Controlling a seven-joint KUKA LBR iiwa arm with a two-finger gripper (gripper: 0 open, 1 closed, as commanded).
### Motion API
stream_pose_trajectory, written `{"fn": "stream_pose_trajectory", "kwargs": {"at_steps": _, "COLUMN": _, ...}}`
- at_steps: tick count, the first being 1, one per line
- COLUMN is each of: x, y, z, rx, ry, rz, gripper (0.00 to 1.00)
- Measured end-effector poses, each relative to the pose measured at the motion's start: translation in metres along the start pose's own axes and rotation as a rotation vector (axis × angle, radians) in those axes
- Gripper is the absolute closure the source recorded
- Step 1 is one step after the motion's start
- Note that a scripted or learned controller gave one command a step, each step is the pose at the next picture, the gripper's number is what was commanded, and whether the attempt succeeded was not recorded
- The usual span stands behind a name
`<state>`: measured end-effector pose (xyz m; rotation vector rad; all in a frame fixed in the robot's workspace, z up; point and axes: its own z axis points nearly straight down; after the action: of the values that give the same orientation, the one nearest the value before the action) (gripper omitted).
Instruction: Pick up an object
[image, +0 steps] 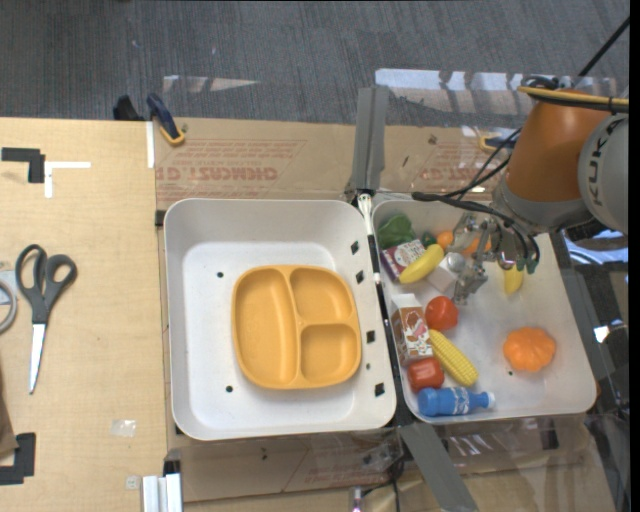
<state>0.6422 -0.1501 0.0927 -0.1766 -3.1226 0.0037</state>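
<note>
Tool: the tool (478, 262) is hanging over the far part of the right bin (575, 330), fingers pointing down toward the bin floor; whether they are released or clenched cannot be told, and nothing is showing between them.
Arm: the grey arm with its orange band (555, 150) is reaching in from the right, cables trailing around the wrist.
Near the tool: a yellow banana (422, 264) is lying just left of it on a red-and-white packet (403, 257), a green item (394, 228) sitting at the far left corner; a small yellow piece (513, 279) is lying just right.
Other things to pick: a red tomato (441, 313), a corn cob (453, 357), a brown packet (410, 330), a red can (425, 375), a blue bottle (454, 402) lying at the near edge, and an orange fruit (529, 349) well to the right.
Left bin: the left bin (195, 330) is holding a yellow divided plate (297, 326).
Bench: the pale wooden bench (90, 330) is carrying scissors (41, 300) at the left; brown cardboard (255, 160) is lying beyond the bins.
Writing: mirrored print is running across the cardboard, too unclear to read; "KUKA" lettering is partly showing on the arm.
Room: dark grey carpet (250, 50) is stretching beyond.
</note>
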Motion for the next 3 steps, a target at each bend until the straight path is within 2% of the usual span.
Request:
{"fn": "stream_pose_trajectory", "kwargs": {"at_steps": 1, "x": 0.065, "y": -0.066, "z": 0.001, "rx": -0.003, "ry": -0.018, "rz": -0.018, "gripper": 0.00}}
{"fn": "stream_pose_trajectory", "kwargs": {"at_steps": 2, "x": 0.124, "y": -0.086, "z": 0.002, "rx": -0.003, "ry": -0.016, "rz": -0.023, "gripper": 0.00}}
{"fn": "stream_pose_trajectory", "kwargs": {"at_steps": 3, "x": 0.100, "y": 0.008, "z": 0.000, "rx": 0.001, "ry": -0.023, "rz": 0.196, "gripper": 0.00}}
